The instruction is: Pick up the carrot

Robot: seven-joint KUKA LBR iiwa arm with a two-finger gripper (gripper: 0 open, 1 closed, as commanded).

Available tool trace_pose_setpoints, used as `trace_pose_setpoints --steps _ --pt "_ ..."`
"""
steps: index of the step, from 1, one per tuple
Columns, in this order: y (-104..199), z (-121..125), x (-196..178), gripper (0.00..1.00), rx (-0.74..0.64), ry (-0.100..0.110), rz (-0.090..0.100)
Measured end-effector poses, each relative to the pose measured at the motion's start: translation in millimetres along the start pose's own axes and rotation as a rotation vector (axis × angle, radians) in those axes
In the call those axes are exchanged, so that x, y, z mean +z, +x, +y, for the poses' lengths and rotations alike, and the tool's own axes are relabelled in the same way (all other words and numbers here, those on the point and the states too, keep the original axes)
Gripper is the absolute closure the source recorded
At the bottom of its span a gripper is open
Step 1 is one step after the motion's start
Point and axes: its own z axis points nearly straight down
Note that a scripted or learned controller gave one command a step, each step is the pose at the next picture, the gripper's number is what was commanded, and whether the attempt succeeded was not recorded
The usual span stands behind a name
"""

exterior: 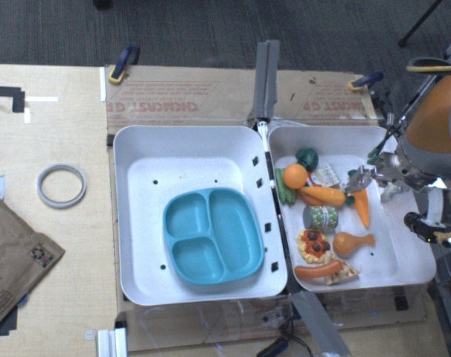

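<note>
A slim orange carrot [362, 209] lies in the right bin [404, 270], tapering toward the near side. A second, thicker orange carrot-like piece [322, 195] lies crosswise just left of it. My gripper [359, 178] hangs low over the right bin, directly above the slim carrot's upper end. Whether it touches the carrot is unclear. The grey arm with its orange band [436, 117] reaches in from the right edge.
The right bin also holds an orange fruit [295, 175], a dark green vegetable [307, 158], a small can [321, 216], a pizza slice [312, 245], a drumstick [350, 242] and a hot dog [324, 271]. The left bin [136, 162] holds a blue divided plate [213, 235].
</note>
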Motion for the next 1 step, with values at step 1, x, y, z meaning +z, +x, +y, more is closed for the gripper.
trace_pose_setpoints --steps 1 --pt "-2.1 0.2 -8.9 1.00 0.003 -0.001 -0.005"
